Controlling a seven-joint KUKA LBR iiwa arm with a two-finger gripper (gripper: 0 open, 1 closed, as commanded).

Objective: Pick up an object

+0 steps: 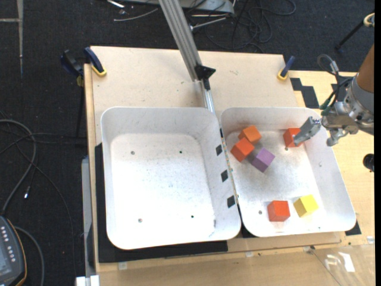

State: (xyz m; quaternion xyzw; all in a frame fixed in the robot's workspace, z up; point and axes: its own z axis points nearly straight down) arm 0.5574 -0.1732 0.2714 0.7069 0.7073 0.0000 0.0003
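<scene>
Two white bins (161, 121) are sitting on my bench. My gripper (319, 130) is hanging with fingers apart, and one finger is touching the red block (290, 137) on its left.

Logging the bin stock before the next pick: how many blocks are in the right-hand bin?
6: orange block, red-orange block and purple block clustered upper left; red block by the claw; red block beside yellow block near front.
</scene>
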